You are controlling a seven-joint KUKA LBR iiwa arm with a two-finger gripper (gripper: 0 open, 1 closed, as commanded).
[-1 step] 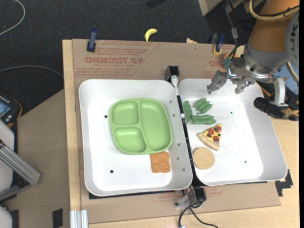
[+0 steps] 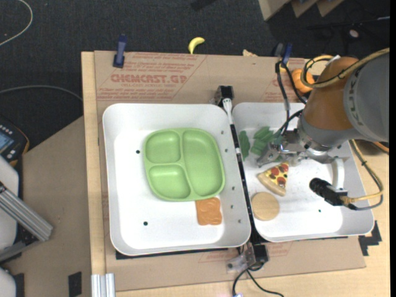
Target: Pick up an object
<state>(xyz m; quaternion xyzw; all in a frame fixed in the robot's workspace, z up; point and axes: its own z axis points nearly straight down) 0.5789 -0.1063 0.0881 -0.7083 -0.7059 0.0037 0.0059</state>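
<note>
Arm (image 2: 346, 104) over bins; bench board (image 2: 148, 76) reads "CHEMCAST".

Two bins (image 2: 117, 166), one plate (image 2: 184, 164)

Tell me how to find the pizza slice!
Look in the right-hand white bin, the one the arm reaches into. Near its left side, just above a round tan cookie, lies the pizza slice. It is the one triangle, yellow with red dots.
</note>
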